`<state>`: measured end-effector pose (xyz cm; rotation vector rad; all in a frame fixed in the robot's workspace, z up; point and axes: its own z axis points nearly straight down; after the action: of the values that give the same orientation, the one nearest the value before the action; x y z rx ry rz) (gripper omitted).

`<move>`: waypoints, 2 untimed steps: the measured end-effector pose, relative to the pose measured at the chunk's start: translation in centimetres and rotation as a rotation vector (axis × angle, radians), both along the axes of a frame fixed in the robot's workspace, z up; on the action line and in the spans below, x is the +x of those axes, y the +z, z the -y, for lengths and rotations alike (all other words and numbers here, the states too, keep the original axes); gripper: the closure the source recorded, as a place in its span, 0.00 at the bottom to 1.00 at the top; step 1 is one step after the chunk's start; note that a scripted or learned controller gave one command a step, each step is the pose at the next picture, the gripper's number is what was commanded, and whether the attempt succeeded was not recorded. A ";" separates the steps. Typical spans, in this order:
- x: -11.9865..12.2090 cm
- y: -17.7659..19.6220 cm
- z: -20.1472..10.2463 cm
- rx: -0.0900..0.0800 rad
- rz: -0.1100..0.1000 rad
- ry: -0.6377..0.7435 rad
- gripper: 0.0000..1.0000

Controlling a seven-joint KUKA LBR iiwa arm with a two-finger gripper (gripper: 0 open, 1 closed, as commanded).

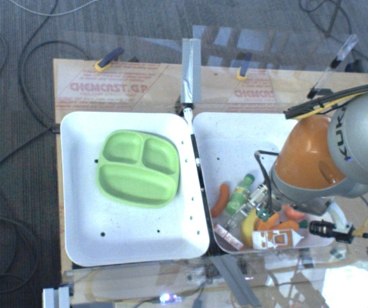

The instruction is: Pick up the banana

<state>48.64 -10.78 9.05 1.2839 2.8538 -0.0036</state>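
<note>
Letters "KU" mark the arm (354,140) above the banana (249,223); pincer (259,201) state unclear.

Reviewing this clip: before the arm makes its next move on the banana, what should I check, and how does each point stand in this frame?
1. Yellow banana located in the right white bin: ok, though only part shows.
2. Banana free of neighbours: not ok; the green bottle, orange carrot-like piece and white carton with orange print crowd it.
3. Gripper positioned above the pile: ok, close to the banana.
4. Finger state: cannot tell.
5. Banana held: not ok; nothing is seen between the fingers.
6. Green divided plate in the left white bin out of the way: ok.
</note>
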 end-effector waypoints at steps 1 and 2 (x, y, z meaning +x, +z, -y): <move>0.3 1.0 -0.2 0.002 0.009 0.001 1.00; 0.2 9.3 -6.4 0.008 -0.010 -0.220 1.00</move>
<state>48.83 -4.36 18.31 1.5962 2.7066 -0.0004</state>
